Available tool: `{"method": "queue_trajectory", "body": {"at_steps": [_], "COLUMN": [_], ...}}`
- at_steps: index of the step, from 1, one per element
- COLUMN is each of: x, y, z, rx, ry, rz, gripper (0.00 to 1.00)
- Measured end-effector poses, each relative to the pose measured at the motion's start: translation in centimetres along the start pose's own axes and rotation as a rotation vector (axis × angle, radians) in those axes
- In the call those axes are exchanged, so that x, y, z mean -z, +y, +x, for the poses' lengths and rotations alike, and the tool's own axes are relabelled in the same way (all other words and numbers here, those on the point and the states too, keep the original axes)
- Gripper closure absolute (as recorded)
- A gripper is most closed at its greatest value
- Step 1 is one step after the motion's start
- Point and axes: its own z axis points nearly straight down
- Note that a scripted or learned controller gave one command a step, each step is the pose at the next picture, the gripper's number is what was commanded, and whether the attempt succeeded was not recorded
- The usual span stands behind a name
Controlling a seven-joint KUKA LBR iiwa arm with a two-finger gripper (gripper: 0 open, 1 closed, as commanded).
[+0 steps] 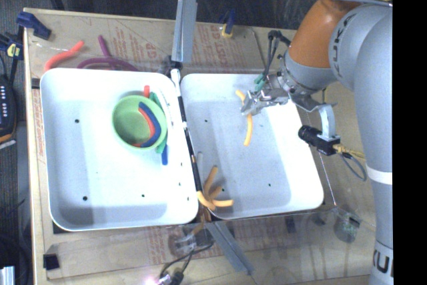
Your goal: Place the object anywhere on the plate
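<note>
The two-finger gripper (253, 103) is hovering over the right white bin (293, 190), grip unclear. The thin yellow plastic stick (248, 132) is lying just below it, running lengthwise; the green plate (125, 118) is sitting far left.

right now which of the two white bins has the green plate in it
The left bin, away from the arm. The green plate sits near its upper right corner; the right bin, under the hand, holds a yellow stick instead.

The plate (139, 121) lies in the left bin (87, 170); the object (248, 132) lies in the right bin (267, 177).
</note>
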Motion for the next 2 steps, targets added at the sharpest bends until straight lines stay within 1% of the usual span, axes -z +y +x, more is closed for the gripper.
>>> {"method": "queue_trajectory", "body": {"at_steps": [1, 2], "x": [-3.5, -0.2], "y": [1.0, 4.5], "z": [6.3, 12.9], "rx": [0.179, 0.891], "ry": [-0.002, -0.006], "rz": [0.001, -0.001], "gripper": [1.00, 1.00]}}
